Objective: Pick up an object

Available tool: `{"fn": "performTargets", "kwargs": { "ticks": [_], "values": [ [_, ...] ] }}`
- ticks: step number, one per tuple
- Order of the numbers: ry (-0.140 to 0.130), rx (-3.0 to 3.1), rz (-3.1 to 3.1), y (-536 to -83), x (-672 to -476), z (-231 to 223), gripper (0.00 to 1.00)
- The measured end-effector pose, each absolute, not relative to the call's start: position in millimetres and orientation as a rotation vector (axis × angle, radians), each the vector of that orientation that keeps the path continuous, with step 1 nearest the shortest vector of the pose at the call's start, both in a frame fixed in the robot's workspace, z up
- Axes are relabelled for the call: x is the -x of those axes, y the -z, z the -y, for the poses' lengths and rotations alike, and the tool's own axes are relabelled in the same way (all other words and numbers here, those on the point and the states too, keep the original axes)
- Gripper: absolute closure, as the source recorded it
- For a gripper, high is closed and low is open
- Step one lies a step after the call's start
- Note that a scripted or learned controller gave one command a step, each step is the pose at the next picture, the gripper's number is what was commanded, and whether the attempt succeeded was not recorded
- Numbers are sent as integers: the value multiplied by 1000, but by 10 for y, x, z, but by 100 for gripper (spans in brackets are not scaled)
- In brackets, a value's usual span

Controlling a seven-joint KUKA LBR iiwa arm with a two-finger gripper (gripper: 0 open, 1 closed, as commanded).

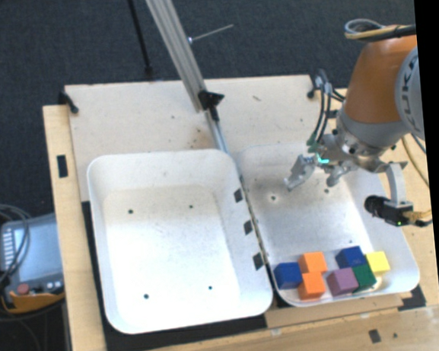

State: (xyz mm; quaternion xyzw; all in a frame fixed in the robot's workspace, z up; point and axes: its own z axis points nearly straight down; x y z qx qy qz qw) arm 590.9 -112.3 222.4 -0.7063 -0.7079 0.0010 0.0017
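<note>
Blocks cluster at the near edge of the right bin: blue cube, orange block, purple cube, green cube, yellow cube. Target yellow (outermost, least crowded), descend vertically. Gripper hangs over the bin's far half, well apart from the blocks, fingers spread and holding nothing, wrist tilted leftward.

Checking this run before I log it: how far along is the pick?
Done: nothing looks picked; the small coloured blocks, among them the orange block and the yellow block, all sit clustered at the near edge of the right white bin. In hand: the two-finger gripper hangs over that bin's far end, apart from the cluster, with no block between its fingers. Left: reach a block, grasp, lift.
</note>
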Motion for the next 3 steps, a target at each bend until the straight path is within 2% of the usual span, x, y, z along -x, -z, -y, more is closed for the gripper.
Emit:
{"fn": "performTargets", "kwargs": {
  "ticks": [1, 2, 3],
  "values": [
    [2, 2221, 2223, -2248, -5919, 1124, 0],
    [-6, 2223, 2218, -1806, -5876, 1192, 0],
    [-7, 2225, 2213, -1197, -5924, 1180, 0]
  ]
}}
